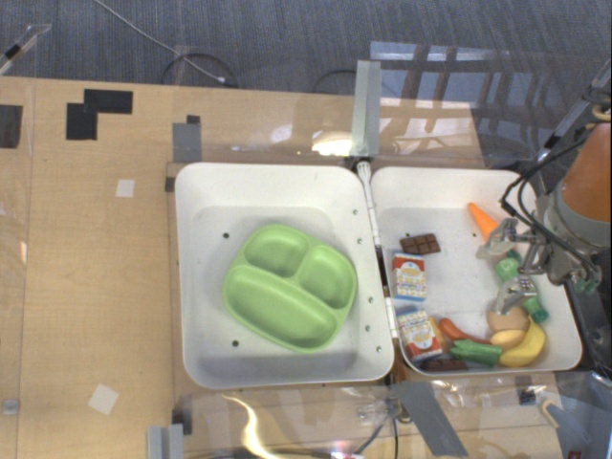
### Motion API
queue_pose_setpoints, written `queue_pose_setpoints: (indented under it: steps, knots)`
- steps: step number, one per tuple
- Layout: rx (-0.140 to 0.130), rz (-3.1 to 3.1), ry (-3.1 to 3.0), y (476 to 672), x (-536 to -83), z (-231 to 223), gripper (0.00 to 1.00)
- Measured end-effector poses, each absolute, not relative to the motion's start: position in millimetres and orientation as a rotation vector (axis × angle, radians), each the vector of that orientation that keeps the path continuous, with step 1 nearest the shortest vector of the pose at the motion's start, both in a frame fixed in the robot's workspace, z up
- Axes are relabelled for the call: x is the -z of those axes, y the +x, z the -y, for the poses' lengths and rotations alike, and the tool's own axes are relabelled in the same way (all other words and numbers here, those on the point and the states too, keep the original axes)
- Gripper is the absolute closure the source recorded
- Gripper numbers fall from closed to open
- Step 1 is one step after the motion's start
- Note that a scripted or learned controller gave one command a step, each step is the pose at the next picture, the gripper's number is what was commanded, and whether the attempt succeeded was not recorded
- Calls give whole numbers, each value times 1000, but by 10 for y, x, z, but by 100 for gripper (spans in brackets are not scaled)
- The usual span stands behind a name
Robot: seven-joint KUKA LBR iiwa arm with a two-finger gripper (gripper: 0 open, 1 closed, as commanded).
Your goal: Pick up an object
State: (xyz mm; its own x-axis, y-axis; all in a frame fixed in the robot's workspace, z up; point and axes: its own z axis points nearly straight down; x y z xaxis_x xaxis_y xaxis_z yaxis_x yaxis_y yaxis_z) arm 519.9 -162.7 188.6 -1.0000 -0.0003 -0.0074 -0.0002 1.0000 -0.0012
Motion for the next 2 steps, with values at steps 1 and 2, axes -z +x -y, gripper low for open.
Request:
queue_pose_setpoints:
  steps: [1, 2]
  knots:
    - [7, -3123, 63, 5481, -906, 2067, 0]
    - [12, -3110, 50, 5527, -1048, 2052, 100]
